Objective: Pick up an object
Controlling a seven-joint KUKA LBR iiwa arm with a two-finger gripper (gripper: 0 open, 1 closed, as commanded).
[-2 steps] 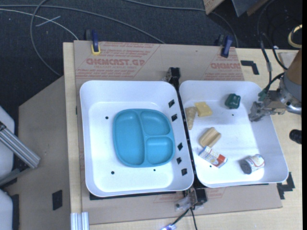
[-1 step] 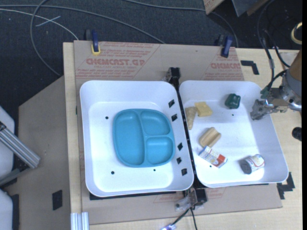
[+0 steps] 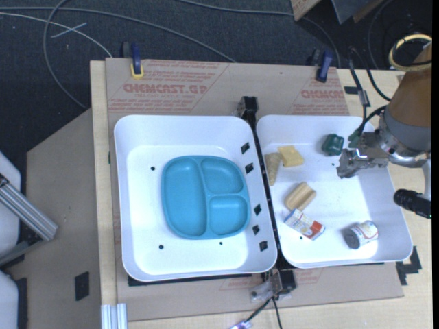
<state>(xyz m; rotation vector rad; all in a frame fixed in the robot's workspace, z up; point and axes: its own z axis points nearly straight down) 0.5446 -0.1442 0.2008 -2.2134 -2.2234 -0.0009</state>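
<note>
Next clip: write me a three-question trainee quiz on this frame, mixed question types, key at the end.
1. True or false: the blue divided plate lies in the right bin.
2. Which small object lies nearest the end effector? A) green object B) grey-and-red can C) red-and-white carton
3. Fill in: the arm enters from the view's ____.

Key: 1 false, it lies in the left bin; 2 A; 3 right.

place: robotics lab | evidence: counter of printed board held by blue clamps | two white bins side by side | loose cables on dark carpet | grey KUKA arm reaching in
</note>
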